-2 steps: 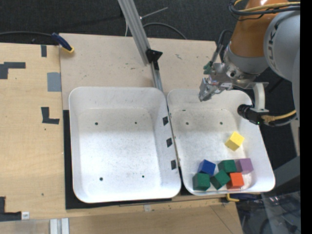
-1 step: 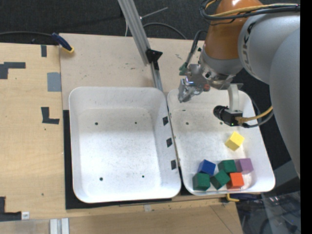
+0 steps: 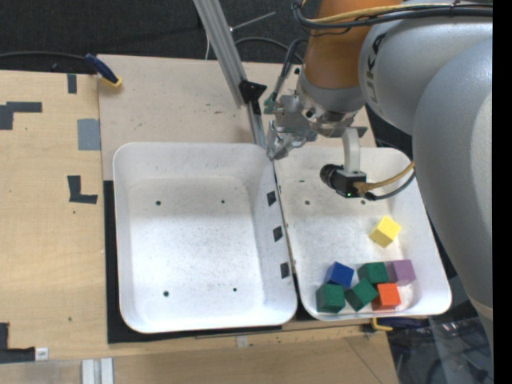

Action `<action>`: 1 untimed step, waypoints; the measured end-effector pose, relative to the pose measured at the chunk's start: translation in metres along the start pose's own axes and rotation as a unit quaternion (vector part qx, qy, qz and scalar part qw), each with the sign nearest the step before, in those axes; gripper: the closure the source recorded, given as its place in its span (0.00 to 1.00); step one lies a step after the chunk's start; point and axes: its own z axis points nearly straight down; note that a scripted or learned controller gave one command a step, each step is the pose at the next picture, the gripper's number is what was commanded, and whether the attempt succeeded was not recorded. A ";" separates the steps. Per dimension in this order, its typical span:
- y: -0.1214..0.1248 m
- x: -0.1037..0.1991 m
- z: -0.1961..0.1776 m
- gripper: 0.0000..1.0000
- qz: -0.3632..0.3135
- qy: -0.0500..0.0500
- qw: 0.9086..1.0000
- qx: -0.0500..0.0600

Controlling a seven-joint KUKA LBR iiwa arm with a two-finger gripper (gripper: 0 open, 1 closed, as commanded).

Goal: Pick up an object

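Blocks sit clustered at the near end of the right bin: a blue block, three green blocks, an orange block and a purple block, with a yellow block apart, farther up. The gripper hangs over the bins' shared rim at the far end, holding nothing visible; its opening cannot be told. The left bin lies beside it on the tabletop.

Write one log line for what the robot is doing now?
tool: above bins' divider, nothing seen held | yellow cube: alone, right bin | other cubes: clustered, near edge
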 end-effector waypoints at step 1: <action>0.005 0.050 0.017 1.00 0.000 -0.001 1.000 0.001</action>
